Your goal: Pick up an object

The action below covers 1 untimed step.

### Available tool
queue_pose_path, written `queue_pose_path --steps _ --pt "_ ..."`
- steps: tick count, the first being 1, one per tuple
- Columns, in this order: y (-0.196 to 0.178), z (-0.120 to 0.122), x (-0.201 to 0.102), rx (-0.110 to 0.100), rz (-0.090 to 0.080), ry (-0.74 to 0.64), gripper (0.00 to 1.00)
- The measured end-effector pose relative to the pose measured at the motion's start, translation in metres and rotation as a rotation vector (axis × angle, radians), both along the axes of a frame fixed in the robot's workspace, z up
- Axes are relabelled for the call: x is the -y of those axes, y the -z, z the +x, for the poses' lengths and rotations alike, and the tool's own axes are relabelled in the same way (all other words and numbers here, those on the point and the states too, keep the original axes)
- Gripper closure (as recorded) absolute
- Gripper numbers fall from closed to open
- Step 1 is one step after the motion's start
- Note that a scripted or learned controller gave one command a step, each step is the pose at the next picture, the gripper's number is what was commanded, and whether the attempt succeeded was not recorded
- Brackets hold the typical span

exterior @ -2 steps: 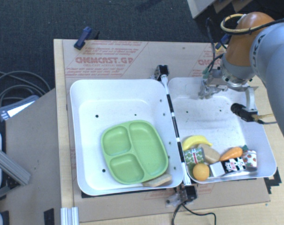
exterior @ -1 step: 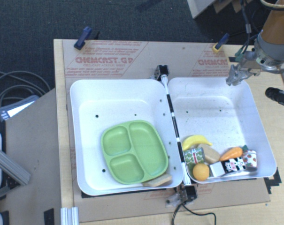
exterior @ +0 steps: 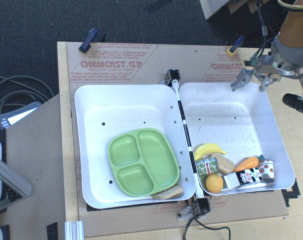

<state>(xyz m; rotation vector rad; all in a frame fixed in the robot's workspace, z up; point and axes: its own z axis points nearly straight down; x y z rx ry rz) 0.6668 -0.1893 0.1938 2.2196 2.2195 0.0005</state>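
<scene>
Nearest the camera, a small tan block (exterior: 167,193) lay against the front wall of the left bin (exterior: 86,134), touching the corner of a green divided plate (exterior: 142,161). That plate filled the front middle of the left bin, and the back half of the bin was bare white floor.

All the objects of the right bin (exterior: 276,129) were crowded in its front corner: a banana (exterior: 209,150), an orange ball (exterior: 214,183), a carrot (exterior: 247,163), a black and white carton (exterior: 248,177) and some other small packages pressed together. Behind them the floor of this bin was open up to the back wall.

At the back right corner, the gripper (exterior: 252,82) hung above the rim of the right bin, its two fingers spread apart with nothing between them, well apart from the pile.

On the brown board (exterior: 116,64) under the bins, red printed writing read "CHEMCAST GP". Blue clamps (exterior: 88,40) held the board's back edge.
</scene>
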Motion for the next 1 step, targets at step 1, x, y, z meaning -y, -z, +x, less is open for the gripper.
queue_pose_path --steps 1 --pt "0.0353 -0.096 0.0337 -0.002 0.001 0.001 0.0"
